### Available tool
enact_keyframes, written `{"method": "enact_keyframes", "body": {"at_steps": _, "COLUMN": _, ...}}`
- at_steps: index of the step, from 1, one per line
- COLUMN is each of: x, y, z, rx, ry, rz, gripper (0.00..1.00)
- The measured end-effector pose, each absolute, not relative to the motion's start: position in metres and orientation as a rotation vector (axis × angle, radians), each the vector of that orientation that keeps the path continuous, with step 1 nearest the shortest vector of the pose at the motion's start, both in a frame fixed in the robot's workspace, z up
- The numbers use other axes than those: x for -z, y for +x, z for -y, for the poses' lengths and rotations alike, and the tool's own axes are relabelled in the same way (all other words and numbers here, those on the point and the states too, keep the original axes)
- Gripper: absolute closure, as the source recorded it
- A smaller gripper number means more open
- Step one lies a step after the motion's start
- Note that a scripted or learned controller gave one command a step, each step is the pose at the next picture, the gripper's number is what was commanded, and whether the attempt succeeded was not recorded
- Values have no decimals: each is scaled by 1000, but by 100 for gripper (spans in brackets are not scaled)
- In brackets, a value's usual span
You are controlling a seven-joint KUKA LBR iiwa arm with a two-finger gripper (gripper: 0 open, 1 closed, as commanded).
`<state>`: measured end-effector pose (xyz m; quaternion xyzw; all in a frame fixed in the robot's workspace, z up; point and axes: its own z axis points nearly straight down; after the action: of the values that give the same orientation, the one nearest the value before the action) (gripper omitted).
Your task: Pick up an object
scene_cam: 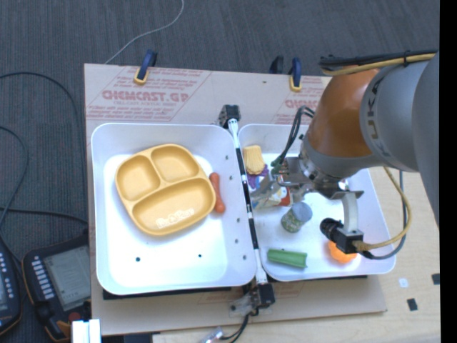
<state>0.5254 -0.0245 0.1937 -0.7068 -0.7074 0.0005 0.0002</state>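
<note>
camera view: pincer (275,188) state unclear over cluttered right bin (378,191); smooth three-section yellow plate (164,189) left.

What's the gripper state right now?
Gripper: low over the right bin clutter; open or shut cannot be told, and no held object is visible.

The desk (400,291) is topped with a cardboard sheet (143,95), clamped by blue-and-yellow clips (146,61) at 12 o'clock. Two white bins sit on it: left bin (107,263) toward 9, right bin (378,263) toward 3.
</note>
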Motion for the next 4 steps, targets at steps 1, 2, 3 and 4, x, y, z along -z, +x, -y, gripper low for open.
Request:
{"method": "enact_keyframes", "body": {"at_steps": 1, "x": -203, "y": 526, "z": 24, "rx": -1, "ry": -2220, "rz": 2224, "gripper": 100}}
{"method": "enact_keyframes", "body": {"at_steps": 2, "x": -213, "y": 527, "z": 24, "rx": 0, "ry": -2219, "rz": 2225, "gripper": 100}}
{"method": "enact_keyframes", "body": {"at_steps": 3, "x": -223, "y": 528, "z": 24, "rx": 1, "ry": -2218, "rz": 2227, "gripper": 100}}
{"method": "enact_keyframes", "body": {"at_steps": 4, "x": -184, "y": 530, "z": -3, "rx": -3, "ry": -2220, "rz": 2221, "gripper": 100}}
